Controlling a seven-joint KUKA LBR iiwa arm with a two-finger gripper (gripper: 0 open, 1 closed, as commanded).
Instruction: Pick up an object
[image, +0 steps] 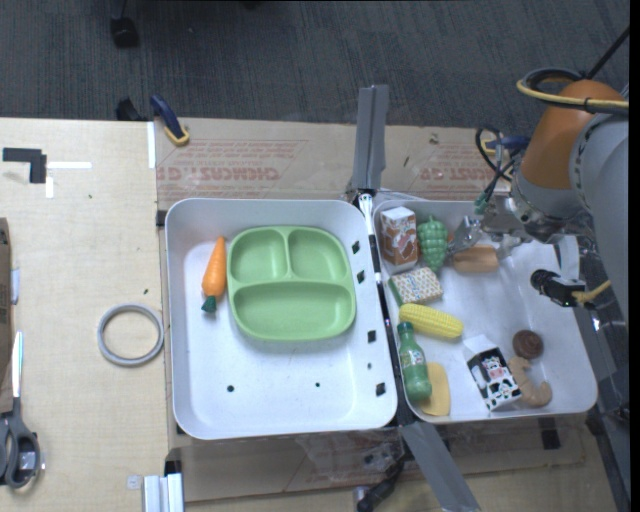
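Gripper (470, 236) low in right bin (570, 395), touching hot dog (474, 260) (approach/grasp step). Jaw state: cannot tell. Next: confirm closure, lift straight.

A tan, oblong bread-roll-like toy (474, 260) lies on its side near the far edge of the right white bin (570, 400), just right of a green bumpy toy (433, 240) and beside the gripper (468, 234).

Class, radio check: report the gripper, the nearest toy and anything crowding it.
Gripper low in right bin, fingers unclear. Bread roll just beneath, not seen held. Green grapes and juice carton crowd its left.
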